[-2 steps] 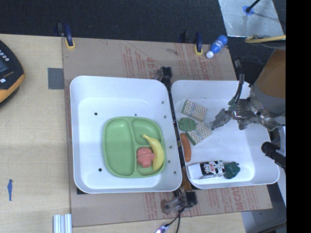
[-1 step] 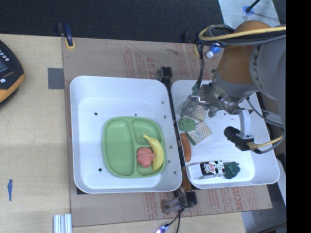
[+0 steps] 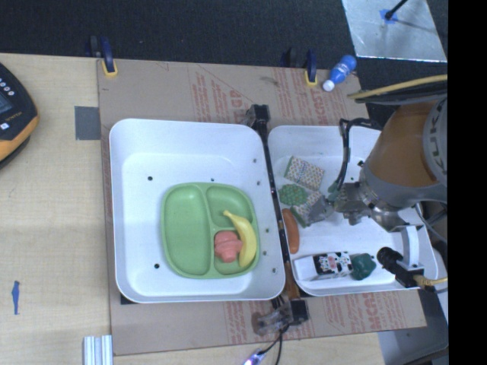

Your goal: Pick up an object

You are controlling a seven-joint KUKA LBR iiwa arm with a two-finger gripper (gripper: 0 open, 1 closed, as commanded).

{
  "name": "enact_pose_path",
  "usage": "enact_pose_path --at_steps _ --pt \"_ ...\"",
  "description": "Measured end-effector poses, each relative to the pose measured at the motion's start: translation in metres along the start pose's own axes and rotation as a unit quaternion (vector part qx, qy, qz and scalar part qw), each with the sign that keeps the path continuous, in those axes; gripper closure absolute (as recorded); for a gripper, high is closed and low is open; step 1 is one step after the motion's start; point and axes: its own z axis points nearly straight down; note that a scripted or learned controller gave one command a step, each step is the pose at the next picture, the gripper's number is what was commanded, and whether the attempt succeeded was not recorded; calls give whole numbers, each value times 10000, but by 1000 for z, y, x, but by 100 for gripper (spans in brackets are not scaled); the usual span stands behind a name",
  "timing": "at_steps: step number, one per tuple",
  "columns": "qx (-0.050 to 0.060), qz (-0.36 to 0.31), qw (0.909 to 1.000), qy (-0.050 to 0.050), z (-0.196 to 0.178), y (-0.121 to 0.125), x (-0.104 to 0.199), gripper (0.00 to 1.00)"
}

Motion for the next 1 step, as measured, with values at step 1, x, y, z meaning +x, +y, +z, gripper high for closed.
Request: enact_pose_path --at_steps 1 --pt "-16 -5 10000 0 5 106 -59 0"
